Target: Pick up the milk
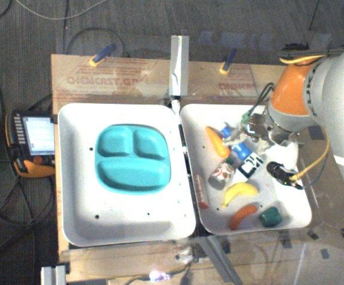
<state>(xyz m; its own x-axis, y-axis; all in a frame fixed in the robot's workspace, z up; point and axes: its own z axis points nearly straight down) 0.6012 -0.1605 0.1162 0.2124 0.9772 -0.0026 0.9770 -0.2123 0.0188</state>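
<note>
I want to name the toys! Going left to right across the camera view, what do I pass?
Turquoise divided plastic tray → orange toy carrot → yellow toy banana → dark green toy block.

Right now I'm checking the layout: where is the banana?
The banana lies in the right bin, toward its front, just behind the red sausage and right of the can.

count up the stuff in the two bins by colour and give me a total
Turquoise: 1, the divided tray in the left bin
Orange: 2, the carrot and the piece near the front of the right bin
Yellow: 1, the banana
Green: 1, the block
Red and white: 1, the can
Blue and white: 1, the carton below the gripper
Total: 7
</note>
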